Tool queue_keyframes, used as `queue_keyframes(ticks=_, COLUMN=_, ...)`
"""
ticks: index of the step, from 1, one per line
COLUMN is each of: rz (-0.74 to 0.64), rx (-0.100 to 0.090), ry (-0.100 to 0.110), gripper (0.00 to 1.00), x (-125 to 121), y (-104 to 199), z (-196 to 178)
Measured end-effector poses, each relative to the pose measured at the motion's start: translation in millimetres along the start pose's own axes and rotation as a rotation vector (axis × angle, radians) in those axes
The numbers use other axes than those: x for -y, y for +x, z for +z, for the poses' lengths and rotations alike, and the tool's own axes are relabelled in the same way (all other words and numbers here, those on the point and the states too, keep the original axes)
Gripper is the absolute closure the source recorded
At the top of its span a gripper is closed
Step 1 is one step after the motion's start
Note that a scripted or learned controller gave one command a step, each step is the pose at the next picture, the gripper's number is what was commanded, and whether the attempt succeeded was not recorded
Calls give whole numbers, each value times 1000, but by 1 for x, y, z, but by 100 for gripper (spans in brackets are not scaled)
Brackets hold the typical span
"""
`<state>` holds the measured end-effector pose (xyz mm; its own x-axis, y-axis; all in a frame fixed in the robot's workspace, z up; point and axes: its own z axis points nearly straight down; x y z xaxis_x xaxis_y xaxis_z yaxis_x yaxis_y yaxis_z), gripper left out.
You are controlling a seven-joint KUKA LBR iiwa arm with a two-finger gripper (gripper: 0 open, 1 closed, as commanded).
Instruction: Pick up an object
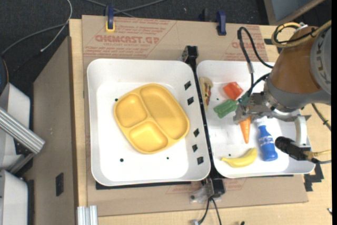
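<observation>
From above, the bench carries two shallow white bins side by side. The left bin [100,129] holds a yellow three-compartment plate [151,117], lying flat near the bin's middle.

The right bin [221,68] holds the smaller items. A small hot-dog toy [205,90] lies along the bin's left wall near the far end. A red-orange block [232,90] sits toward the far middle, and a green piece [226,108] lies just in front of it, slanted. An orange carrot [245,129] points toward the near side, its top end tucked under the gripper. A blue bottle [267,143] with a white cap lies just right of the carrot, and a yellow banana [240,159] rests against the near wall.

The grey arm with its orange band reaches in from the right, and the gripper [246,112] hangs low over the bin, between the green piece and the carrot's top. Its fingers are hidden in the dark metal of the wrist, so I cannot tell how far apart they stand or whether anything is between them.
</observation>
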<state>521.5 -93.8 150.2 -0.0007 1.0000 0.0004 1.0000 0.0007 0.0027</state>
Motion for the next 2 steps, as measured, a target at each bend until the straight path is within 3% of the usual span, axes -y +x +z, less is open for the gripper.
queue_keyframes(ticks=2, rz=-2, rx=1, ry=-4, gripper=100, x=-8, y=-4, z=-106)
